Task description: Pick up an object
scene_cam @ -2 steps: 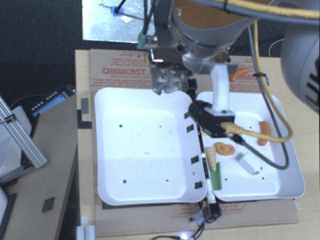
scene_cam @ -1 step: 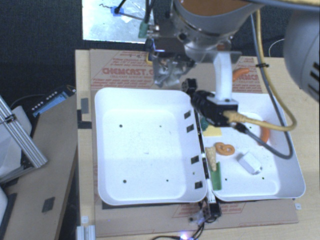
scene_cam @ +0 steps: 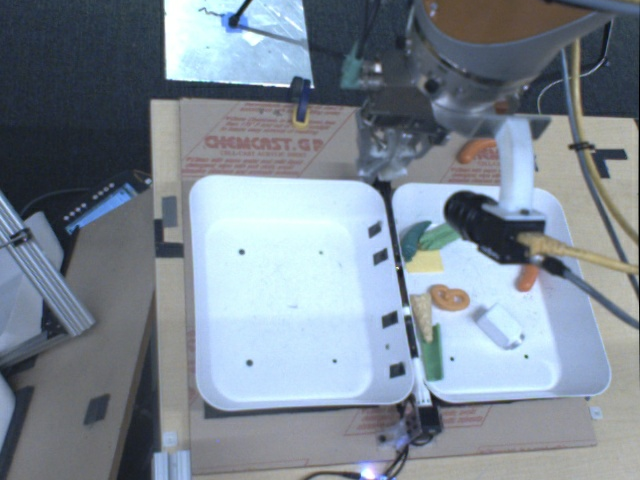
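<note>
Where the claw is: in the camera view, the claw [scene_cam: 393, 158] hangs over the far side of the bench [scene_cam: 170, 298], just behind the spot where the two bins meet.
Claw state: it looks blurry under the big grey arm [scene_cam: 480, 28], so I cannot tell if it is open or closed, or if it has hold of anything.
Left bin [scene_cam: 290, 190]: it sits on the view's left, and the claw is near its far right corner.
Right bin [scene_cam: 580, 368]: all the little things lie in here, nearer to the camera than the claw.
Closest things: a green leaf [scene_cam: 428, 235] lies near the claw, by the bin's left wall, with a yellow block [scene_cam: 425, 261] touching it.
Middle things: an orange ring [scene_cam: 452, 299] lies beside a cream cone [scene_cam: 424, 315], and a green stick [scene_cam: 432, 353] lies along the left wall.
Far things: a white block [scene_cam: 499, 326] and a small orange piece [scene_cam: 527, 279] lie well apart from the claw.
Behind the bin: an orange thing [scene_cam: 478, 151] lies on the bench, to the right of the claw.
</note>
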### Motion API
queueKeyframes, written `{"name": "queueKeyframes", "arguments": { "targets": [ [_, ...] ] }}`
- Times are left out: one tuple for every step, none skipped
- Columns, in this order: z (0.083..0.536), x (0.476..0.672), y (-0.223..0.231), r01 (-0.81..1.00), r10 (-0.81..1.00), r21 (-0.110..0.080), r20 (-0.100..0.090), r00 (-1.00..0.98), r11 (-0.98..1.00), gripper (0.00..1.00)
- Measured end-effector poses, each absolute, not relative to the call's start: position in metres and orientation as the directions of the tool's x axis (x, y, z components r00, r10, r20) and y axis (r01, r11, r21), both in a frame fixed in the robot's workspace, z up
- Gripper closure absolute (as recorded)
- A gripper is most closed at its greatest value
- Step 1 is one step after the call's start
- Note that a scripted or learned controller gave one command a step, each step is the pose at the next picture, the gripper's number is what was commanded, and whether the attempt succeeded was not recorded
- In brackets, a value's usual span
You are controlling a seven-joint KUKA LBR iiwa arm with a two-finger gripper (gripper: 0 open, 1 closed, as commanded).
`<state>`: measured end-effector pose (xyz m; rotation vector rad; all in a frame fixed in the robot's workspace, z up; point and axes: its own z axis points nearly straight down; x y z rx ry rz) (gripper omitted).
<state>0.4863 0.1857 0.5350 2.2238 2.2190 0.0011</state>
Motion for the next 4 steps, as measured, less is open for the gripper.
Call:
{"name": "queueKeyframes", "arguments": {
  "targets": [
    [0.535,0.486,0.209,1.000,1.000,0.002,0.002,-0.004,0.004,1.00],
    [0.535,0.486,0.231,1.000,1.000,0.002,0.002,-0.004,0.004,1.00],
    [0.535,0.487,0.166,1.000,1.000,0.001,0.001,0.003,-0.003,1.00],
    [0.535,0.486,0.197,1.000,1.000,0.002,0.002,-0.004,0.004,1.00]
  ]
}}
